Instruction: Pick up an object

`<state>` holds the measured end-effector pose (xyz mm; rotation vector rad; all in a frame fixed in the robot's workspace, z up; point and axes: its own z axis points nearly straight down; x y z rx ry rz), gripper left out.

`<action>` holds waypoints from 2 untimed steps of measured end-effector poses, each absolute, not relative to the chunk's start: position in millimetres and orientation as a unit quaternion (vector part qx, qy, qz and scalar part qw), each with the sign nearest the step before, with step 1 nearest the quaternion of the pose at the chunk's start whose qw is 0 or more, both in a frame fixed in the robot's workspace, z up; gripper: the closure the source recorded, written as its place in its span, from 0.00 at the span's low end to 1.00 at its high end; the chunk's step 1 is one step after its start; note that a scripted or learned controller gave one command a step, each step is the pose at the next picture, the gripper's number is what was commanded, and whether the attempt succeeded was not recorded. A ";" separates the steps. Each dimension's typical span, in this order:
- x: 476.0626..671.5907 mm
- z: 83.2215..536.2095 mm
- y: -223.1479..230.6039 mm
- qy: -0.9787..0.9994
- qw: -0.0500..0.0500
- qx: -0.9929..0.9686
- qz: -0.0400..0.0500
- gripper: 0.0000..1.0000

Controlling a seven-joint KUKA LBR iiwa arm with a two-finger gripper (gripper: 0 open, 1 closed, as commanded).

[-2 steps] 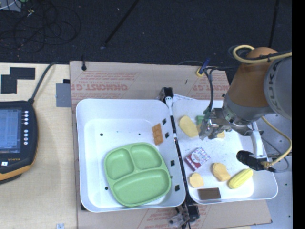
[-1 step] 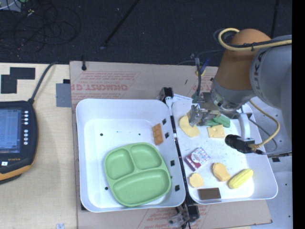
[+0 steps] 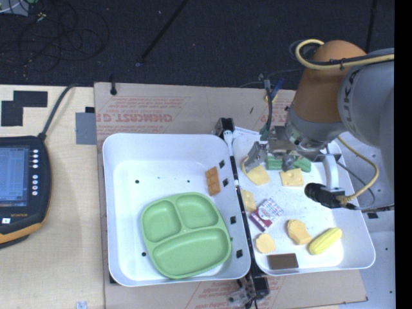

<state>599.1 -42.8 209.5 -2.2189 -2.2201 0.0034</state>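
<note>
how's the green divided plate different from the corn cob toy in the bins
The green divided plate lies in the left bin; the corn cob lies in the right bin. The plate is pale green, the cob yellow. The plate is far larger, a flat tray with three compartments, while the cob is a small rounded oblong lying at a slant. Both rest on a bin floor, apart from the gripper.

The divided plate (image 3: 185, 235) lies in the left bin (image 3: 122, 172); the corn cob (image 3: 325, 240) lies in the right bin (image 3: 360, 250).
</note>
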 end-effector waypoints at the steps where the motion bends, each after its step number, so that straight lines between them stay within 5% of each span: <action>1: 580.5 88.8 -94.8 -0.704 -0.002 -0.711 0.005 0.00; 2: 644.9 88.5 -95.2 -0.707 -0.004 -0.708 0.002 0.00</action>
